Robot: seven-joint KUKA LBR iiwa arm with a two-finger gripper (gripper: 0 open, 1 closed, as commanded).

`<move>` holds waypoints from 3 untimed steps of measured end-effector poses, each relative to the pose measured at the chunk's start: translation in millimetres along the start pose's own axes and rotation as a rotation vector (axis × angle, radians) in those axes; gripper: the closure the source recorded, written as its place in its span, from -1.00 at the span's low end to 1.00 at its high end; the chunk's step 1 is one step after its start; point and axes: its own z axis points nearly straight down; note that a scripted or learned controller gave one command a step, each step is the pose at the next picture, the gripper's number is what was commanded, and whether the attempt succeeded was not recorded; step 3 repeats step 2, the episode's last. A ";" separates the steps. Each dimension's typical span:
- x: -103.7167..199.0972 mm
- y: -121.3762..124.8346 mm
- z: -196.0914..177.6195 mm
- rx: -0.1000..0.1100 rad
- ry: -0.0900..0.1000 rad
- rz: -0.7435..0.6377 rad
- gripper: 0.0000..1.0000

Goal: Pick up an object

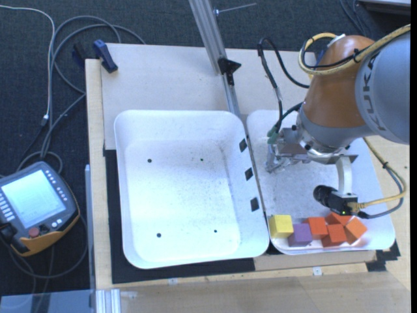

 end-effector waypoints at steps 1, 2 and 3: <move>-0.1 -0.2 0.7 0.001 0.000 0.001 -1.00; -32.9 -38.4 11.4 0.007 -0.001 0.004 -1.00; -32.9 -38.4 11.4 0.007 -0.001 0.004 -1.00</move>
